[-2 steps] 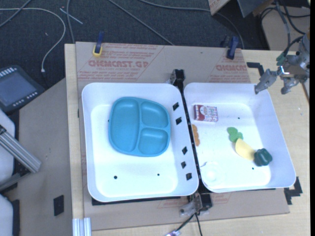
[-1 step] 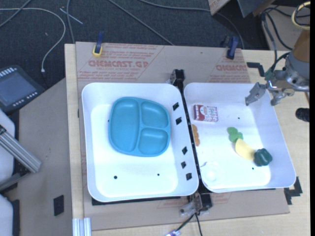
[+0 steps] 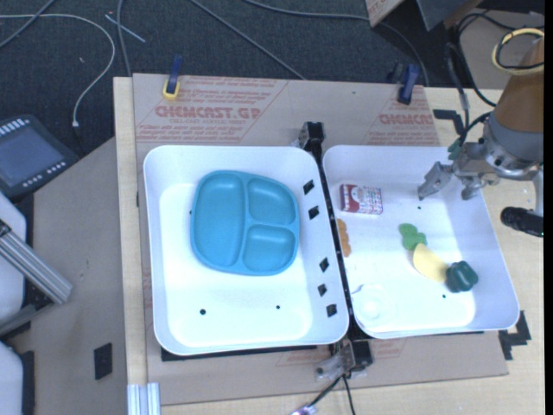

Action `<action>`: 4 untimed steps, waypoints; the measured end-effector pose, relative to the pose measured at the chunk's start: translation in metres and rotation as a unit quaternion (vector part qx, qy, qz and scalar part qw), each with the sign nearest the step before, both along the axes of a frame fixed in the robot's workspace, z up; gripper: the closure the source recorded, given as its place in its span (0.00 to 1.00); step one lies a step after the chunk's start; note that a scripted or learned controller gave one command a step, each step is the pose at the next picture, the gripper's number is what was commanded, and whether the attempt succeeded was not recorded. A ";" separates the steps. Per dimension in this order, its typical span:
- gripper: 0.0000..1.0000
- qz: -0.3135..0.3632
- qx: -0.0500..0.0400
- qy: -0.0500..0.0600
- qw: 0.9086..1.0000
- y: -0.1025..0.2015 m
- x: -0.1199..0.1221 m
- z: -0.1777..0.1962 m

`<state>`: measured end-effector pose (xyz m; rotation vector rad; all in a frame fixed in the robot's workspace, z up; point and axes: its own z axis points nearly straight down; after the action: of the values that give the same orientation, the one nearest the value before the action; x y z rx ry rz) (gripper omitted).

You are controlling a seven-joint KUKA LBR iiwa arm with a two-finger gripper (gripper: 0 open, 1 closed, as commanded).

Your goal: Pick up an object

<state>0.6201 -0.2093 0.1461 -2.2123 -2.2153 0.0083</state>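
Camera view: jaws spread and holding nothing above the right bin's far edge, approach step; next, descend onto the yellow toy near its right edge.

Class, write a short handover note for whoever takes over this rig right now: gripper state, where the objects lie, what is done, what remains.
Gripper: open, holding nothing, over the upper right of the right bin.
Right bin holds a red-and-white packet, a green piece, a yellow piece and a dark green piece.
Left bin holds a blue divided tray.
Done: nothing picked.
Left: lower onto one object, grasp, lift.
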 end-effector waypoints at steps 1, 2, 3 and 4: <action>0.00 0.000 0.000 0.000 1.000 -0.002 0.003 -0.047; 1.00 0.001 0.000 -0.002 1.000 -0.002 0.004 -0.036; 1.00 0.000 -0.002 -0.007 1.000 -0.001 0.004 0.025; 1.00 0.000 -0.002 -0.007 1.000 -0.003 0.012 0.069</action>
<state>0.6325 -0.2123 0.2151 -2.2206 -2.2257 -0.0016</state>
